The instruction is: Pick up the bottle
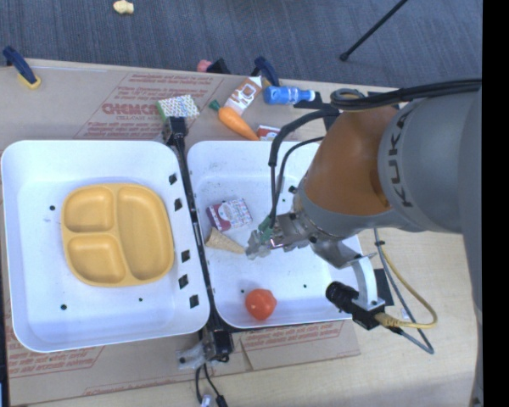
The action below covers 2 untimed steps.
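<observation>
1. Nearest the camera, a red tomato-looking thing [260,303] sat close to the front wall of the right bin [237,319].
2. The jaws [260,242] hung low over the middle of that bin, just beside a tan wedge [225,242] and a small red-and-white packet [229,214]. Honestly too blurry to make out whether they were wide or narrow, and I couldn't see anything between them.
3. The big grey and orange arm [382,172] covered most of the bin's right half, so whatever lay under it was hidden.
4. The left bin [25,185] held a yellow divided tray [117,232].
5. Farther back, outside the bins on the worktop [110,91], the bottle [241,97] lay tilted beside a carrot [236,123], well apart from the jaws. A blue item [286,96] lay right of it, hard to identify.
</observation>
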Motion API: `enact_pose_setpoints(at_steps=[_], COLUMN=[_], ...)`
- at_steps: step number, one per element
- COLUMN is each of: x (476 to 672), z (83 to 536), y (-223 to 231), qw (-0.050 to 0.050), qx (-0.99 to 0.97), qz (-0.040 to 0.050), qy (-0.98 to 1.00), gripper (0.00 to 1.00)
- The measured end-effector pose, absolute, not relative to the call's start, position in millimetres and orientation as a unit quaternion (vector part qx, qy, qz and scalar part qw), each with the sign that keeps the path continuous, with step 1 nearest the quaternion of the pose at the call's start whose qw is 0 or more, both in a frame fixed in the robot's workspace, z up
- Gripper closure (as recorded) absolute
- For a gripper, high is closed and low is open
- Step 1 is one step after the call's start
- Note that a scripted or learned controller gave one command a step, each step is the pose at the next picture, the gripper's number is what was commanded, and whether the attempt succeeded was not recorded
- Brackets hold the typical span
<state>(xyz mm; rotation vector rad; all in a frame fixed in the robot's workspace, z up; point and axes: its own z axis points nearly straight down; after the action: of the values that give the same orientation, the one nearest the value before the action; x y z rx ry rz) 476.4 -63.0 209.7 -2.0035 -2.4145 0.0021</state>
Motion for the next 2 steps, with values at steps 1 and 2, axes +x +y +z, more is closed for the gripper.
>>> enact_pose_setpoints(at_steps=[1,2], x=[476.1,476.5], z=[191,251], y=[-23,36], qw=[0.002,0.001], qx=[-0.584,-0.619], qz=[0.0009,0.0006], qy=[-0.812,-0.785], gripper=[1.0,1.0])
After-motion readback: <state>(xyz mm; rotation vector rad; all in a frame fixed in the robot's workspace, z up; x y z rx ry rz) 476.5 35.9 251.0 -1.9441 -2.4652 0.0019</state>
